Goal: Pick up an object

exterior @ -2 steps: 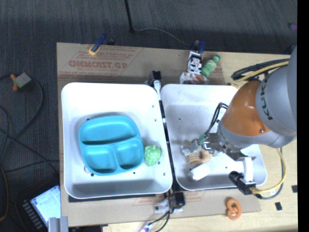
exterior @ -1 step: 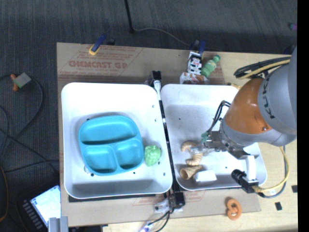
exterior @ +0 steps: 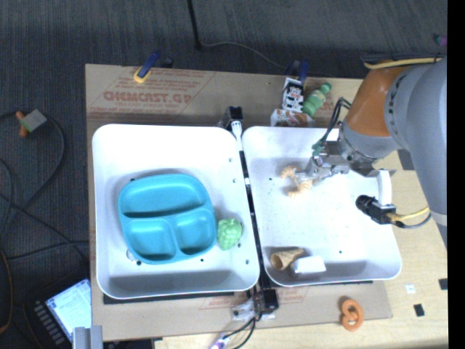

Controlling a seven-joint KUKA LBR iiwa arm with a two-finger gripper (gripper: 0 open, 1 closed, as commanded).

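Note:
My gripper (exterior: 317,170) hangs low over the upper middle of the right bin (exterior: 378,257), reaching in from the right. Just to its left a small tan object (exterior: 294,181) lies on the bin floor, very close to the gripper's tip or touching it. A tan cone (exterior: 286,257) and a white block (exterior: 311,265) lie side by side at the right bin's front edge. A green lumpy object (exterior: 229,233) rests in the left bin (exterior: 109,151), against the right side of a blue divided plate (exterior: 163,217).
The grey arm with its orange band (exterior: 370,107) covers the right bin's back right corner. Small toys (exterior: 301,100) stand behind the bins. An orange ring (exterior: 351,313) lies on the bench in front of the right bin.

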